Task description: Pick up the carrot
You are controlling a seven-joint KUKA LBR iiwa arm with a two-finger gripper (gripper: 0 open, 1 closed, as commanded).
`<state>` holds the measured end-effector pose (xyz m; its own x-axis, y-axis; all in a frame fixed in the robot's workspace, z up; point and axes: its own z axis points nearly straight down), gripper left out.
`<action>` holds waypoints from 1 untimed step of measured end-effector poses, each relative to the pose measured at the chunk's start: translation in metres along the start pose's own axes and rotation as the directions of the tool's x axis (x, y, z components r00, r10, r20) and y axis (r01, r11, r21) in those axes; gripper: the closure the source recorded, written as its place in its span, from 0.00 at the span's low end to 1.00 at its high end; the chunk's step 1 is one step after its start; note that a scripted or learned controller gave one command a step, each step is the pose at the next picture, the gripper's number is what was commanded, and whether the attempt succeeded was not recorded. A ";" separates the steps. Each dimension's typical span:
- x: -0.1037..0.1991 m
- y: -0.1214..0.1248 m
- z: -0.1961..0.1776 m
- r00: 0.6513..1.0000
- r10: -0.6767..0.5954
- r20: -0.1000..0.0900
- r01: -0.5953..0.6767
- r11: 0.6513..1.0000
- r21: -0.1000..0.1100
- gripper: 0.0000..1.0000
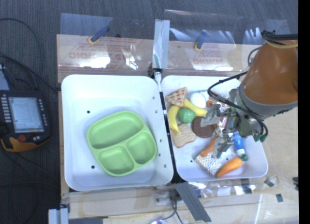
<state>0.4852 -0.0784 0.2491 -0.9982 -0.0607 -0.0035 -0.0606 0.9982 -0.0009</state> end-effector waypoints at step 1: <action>-0.010 -0.046 0.158 0.989 0.148 0.010 -0.148 0.989 0.000 0.00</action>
<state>0.4981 -0.1234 0.0910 -0.9961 0.0876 -0.0137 0.0876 0.9962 -0.0002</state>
